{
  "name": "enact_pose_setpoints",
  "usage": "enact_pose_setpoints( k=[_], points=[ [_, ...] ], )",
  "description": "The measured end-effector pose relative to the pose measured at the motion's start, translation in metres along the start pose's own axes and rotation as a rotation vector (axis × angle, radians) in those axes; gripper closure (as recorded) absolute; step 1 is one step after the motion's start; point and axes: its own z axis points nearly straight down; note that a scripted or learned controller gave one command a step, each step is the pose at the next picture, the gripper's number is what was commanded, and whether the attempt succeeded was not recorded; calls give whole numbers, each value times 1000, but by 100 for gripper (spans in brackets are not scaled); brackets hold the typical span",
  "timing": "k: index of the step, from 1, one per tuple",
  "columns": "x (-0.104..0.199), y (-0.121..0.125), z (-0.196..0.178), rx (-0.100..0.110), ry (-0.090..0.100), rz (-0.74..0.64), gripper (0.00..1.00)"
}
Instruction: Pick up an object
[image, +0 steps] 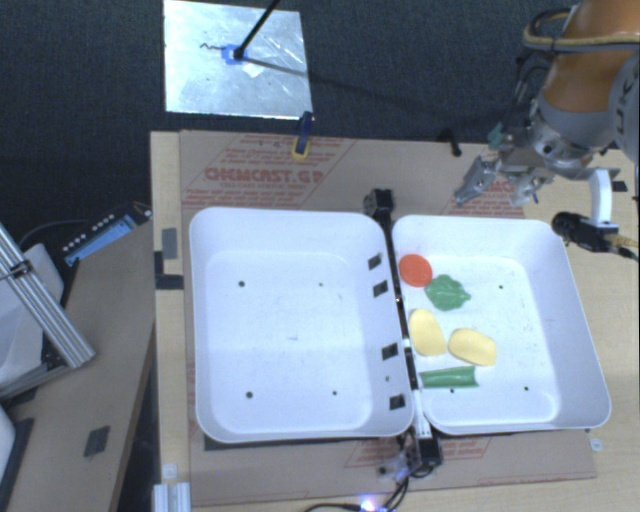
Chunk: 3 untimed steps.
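Pincer above bench behind right bin, grasping nothing

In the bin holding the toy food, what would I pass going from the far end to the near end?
Orange-red disc → green leafy piece → pale yellow piece → long green piece.

Two shallow white bins sit side by side: the left bin and the right bin. Five small objects lie in the right one (all toward its left half): one red-orange disc, one leafy green piece, two yellow lumps, one paler and one deeper yellow, and one long green pod.
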Motion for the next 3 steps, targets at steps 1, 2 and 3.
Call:
enact_pose_setpoints(
  k=[1,2,3],
  points=[
    [0,1,-12,-4,0,-3,100],
    [100,-10,-3,1,4,-10,100],
    [210,1,31,1,4,-12,100]
  ],
)
